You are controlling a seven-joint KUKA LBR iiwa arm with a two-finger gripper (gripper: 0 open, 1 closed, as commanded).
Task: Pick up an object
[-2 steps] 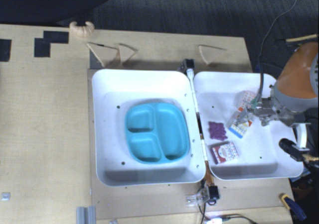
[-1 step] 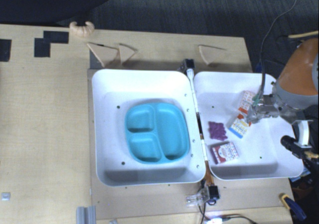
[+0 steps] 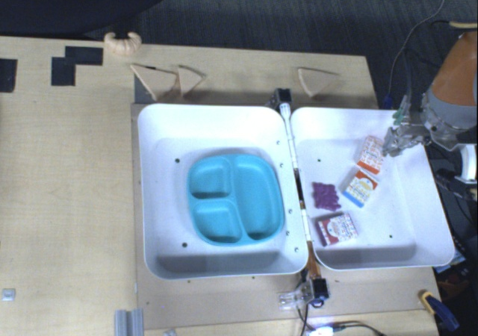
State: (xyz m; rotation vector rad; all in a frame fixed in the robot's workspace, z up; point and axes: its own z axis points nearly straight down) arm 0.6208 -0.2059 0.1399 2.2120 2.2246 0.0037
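Although my end effector [image 3: 396, 142] hovers at the right bin's [image 3: 418, 252] far edge, just beside the orange-and-white packet [image 3: 370, 154], I cannot tell its state. Nothing is lifted yet; the packet lies in that bin, so the grasp remains.

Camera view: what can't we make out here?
- Gripper: too small and blurred; finger state unclear.
- Arm: cut off by the right edge.
- Packets: print too small to read.
- Purple item: blurred, identity unclear.
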